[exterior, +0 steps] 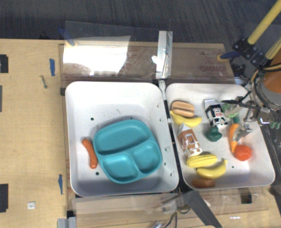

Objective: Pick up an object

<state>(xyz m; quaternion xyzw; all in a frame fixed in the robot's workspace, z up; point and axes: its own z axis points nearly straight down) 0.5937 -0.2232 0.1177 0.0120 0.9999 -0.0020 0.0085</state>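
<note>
A tan wooden bench [26, 141] is bearing two white bins, and the left bin [78, 99] is holding a teal divided plate [126, 149] with an orange sausage [90, 152] lying just beside its left edge. The right bin [259, 170] is holding a hot dog [182, 108], bananas [206, 165], a small carton [189, 143], a carrot [233, 132] and a red tomato [243, 152]. The gripper [247, 127] is hanging over that bin's right side near the carrot, and whether it is released or clenched cannot be told.
</note>
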